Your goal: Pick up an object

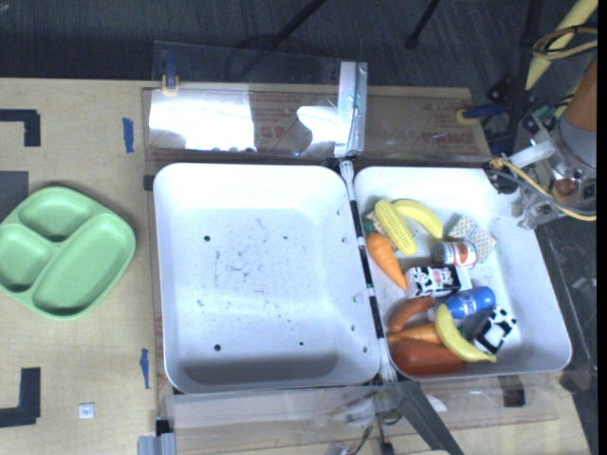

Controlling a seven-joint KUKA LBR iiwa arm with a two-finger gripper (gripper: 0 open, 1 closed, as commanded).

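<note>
Camera view, looking down at a slant. The pincer sits at the right edge, at the end of the grey arm in a tangle of yellow cable, above the outer rim of the right bin. It is too cluttered there to tell whether it is spread or pressed together. Nothing shows in its grip, and it is apart from the objects below.

The task's objects all lie in the right bin, crowded toward its left wall. Nearest the pincer:
- a pale mesh-patterned piece
- a small can with a red end, lying on its side just beside the mesh piece
- a banana touching a corn cob
- a carrot beside the divider
- a black-and-white carton, print too small to read
- a blue bottle on its side
- a second banana curved across the bottle's lower end
- a black-and-white checked block touching that banana's tip
- an orange piece and a red-brown piece at the front left corner

The left bin shows faint scuffs and small dark dots. Behind the bins stands a clear panel with faint reddish print, unreadable. Blue tape marks the wooden bench. A green divided plate lies well apart, far left.
</note>
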